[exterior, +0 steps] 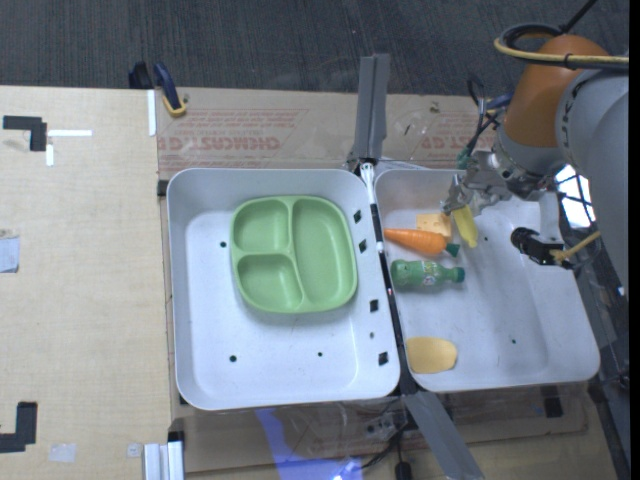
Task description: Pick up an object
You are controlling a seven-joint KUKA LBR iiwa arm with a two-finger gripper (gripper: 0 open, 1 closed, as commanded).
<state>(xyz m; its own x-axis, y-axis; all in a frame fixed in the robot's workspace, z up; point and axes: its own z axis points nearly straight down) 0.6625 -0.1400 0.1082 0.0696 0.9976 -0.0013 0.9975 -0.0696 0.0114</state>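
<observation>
The only lettering in the camera view stood on the strip of clear tape (262, 138) stuck along the cardboard just behind the left bin (190, 298). It was printed in red and ran upside down from this angle, in two lines. The upper, larger line could be partly made out and seemed to read "CHEMICAL", followed by a letter or two more; the smaller line below it was too fine to read. The green bottle (428, 274) in the right bin (540, 338) wore a label, but its print was too small to tell.

Claw (466, 200) low (arm from right)
</observation>
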